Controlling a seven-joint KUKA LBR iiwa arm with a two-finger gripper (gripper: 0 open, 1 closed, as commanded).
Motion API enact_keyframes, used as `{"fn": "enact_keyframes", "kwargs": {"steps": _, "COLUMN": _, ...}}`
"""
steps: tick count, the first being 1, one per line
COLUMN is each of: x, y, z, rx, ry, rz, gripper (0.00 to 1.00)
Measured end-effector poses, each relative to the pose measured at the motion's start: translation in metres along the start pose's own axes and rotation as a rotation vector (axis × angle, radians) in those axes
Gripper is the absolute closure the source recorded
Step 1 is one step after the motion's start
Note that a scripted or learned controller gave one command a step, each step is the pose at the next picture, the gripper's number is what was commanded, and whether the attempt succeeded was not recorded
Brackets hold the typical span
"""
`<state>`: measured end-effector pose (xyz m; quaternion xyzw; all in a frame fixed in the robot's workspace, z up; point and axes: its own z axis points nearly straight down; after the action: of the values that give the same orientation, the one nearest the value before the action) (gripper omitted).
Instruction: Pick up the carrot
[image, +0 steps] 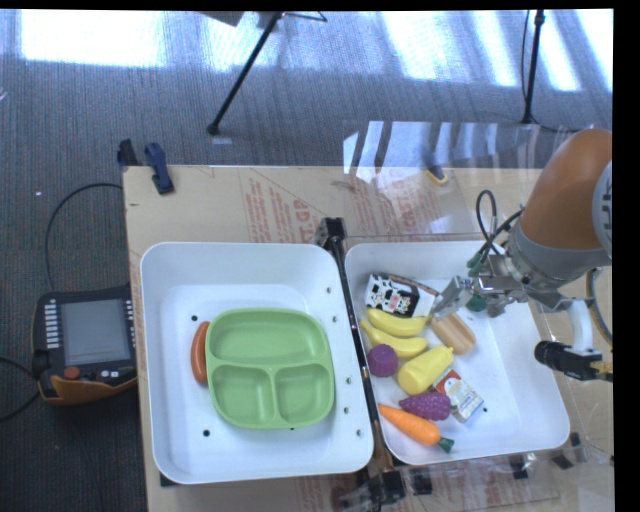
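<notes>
The gripper (452, 297) is seen low over the upper part of the right bin (545, 400), close above the hot dog bun (453, 332) and just beside the milk carton (396, 294). Its fingers appear slightly parted, and nothing is seen between them, so it is judged to be open and empty.

The step in hand is judged to be the approach: the carrot (410, 424) has not yet been reached. Measured from the gripper, the carrot lies well apart, toward the near edge of the right bin, past the bananas (396, 330), the yellow pear-shaped piece (425, 368) and the purple grapes (425, 405). The next move would call for the gripper to be carried over those toys toward the near wall, turned so that its fingers straddle the narrow body, and then lowered with care, since the grapes touch or nearly touch the carrot on its far side.

The carrot is shown as a slim orange taper with a small green top at its right end, lying flat and at a slant on the white floor. A small packet (462, 394) is seen just beyond the green top.

Farther from the gripper, a green divided plate (268, 366) and an orange-red sausage-like piece (199, 352) are seen in the left bin (170, 300).
</notes>
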<state>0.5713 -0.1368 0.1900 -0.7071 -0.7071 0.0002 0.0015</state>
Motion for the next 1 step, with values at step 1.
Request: {"fn": "enact_keyframes", "kwargs": {"steps": 1, "x": 0.0755, "y": -0.0653, "z": 0.0057, "rx": 0.008, "ry": 0.003, "rz": 0.031, "gripper": 0.00}}
